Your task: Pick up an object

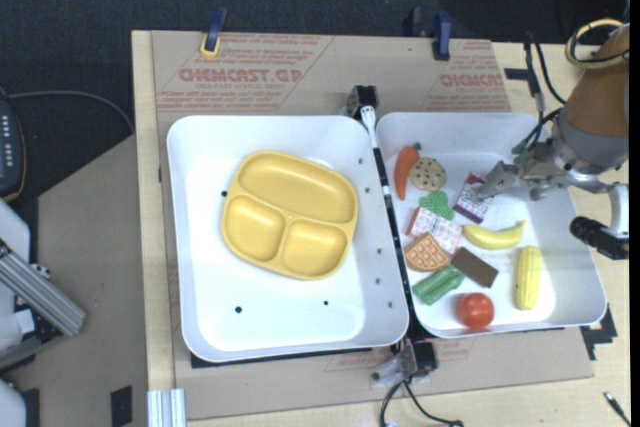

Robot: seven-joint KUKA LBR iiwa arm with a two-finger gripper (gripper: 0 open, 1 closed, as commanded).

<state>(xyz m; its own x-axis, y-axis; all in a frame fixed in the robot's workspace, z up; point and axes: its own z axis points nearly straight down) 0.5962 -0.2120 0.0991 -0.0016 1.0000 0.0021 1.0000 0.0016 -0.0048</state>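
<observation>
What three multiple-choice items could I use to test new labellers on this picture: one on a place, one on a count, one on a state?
1. Where does the yellow divided plate lie?
A. left bin
B. right bin
C. on the cardboard

2. How many compartments does that plate have?
A. two
B. three
C. five

3. How does the tool stand to the toy food?
A. low over the right bin's upper part, by a dark red packet
B. parked over the left bin
C. carrying the tomato

Key: 1 A, the plate sits inside the left bin; 2 B, one long section and two smaller ones; 3 A, its tip is beside the packet, while the tomato lies at the bin's near edge.
</observation>
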